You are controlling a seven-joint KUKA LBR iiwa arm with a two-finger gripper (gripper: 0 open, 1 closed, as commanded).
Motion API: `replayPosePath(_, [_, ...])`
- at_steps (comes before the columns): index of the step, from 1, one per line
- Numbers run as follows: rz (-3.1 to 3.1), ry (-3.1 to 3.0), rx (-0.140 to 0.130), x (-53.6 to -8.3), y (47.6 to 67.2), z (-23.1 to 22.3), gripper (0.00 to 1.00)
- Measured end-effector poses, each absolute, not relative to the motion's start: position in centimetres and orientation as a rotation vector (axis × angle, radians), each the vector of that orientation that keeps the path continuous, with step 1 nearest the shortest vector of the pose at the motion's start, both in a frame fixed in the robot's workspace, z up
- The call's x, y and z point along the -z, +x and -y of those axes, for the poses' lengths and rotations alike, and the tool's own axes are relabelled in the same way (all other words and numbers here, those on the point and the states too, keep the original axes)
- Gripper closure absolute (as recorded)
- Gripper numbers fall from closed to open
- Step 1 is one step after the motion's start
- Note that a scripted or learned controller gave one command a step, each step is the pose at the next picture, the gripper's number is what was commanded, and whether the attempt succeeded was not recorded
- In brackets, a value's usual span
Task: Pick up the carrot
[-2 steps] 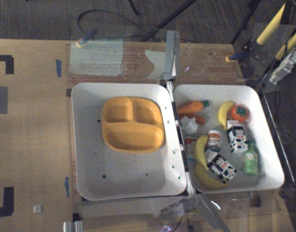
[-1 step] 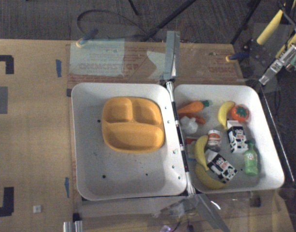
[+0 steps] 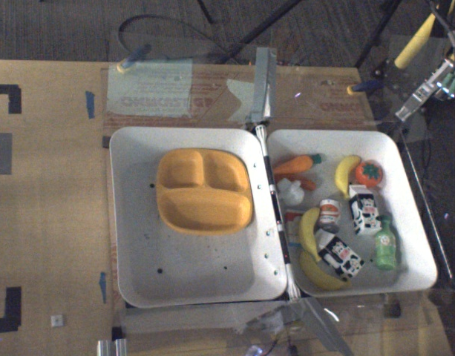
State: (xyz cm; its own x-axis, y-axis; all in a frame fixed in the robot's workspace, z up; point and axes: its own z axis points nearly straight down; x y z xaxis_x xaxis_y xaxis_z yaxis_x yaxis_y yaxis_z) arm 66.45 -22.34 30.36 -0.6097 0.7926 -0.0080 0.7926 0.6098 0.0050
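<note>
The carrot (image 3: 294, 165) lies in the right bin (image 3: 416, 199), in its far left corner, just beside the wall that meets the left bin (image 3: 127, 221), with a small white object (image 3: 291, 191) close in front of it. The gripper (image 3: 427, 93) is well apart, beyond the bin's far right corner, and I cannot tell if it is released or clenched. A descent may strike the wall or catch the white object, and the smooth tapered carrot may slip out.

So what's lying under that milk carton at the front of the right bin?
A banana curves beneath the milk carton; its middle is covered, and whatever else lies below cannot be seen.
</note>
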Motion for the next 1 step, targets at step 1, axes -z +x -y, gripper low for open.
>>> replayPosePath(1, [-3.093, 0.514, 0.000, -32.27, 65.00, 22.27, 1.00])
